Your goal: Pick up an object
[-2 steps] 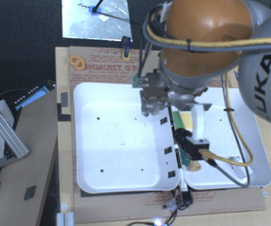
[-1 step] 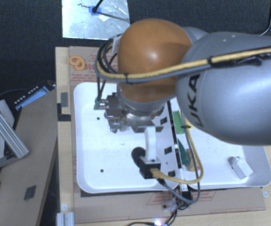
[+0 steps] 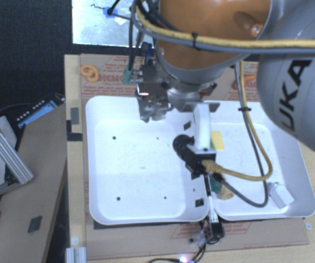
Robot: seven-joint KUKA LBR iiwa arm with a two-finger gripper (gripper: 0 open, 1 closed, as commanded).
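A single fixed camera sits above the tabletop [image 3: 47, 147] and looks down at a slant on both white bins, the left bin [image 3: 141, 163] and the right bin [image 3: 288, 163], which lie side by side across the middle of the picture. It hangs close behind the arm [image 3: 217, 26], whose orange band and grey casing loom large across the top and right, hiding the bins' far rims.

left white bin [image 3: 113, 201] beside right white bin [image 3: 294, 201] | both on brown printed board [image 3: 108, 73] | wooden bench [image 3: 42, 163] at left | aluminium rail [image 3: 6, 152] leaning at far left | black-and-blue strip [image 3: 36, 111] behind it
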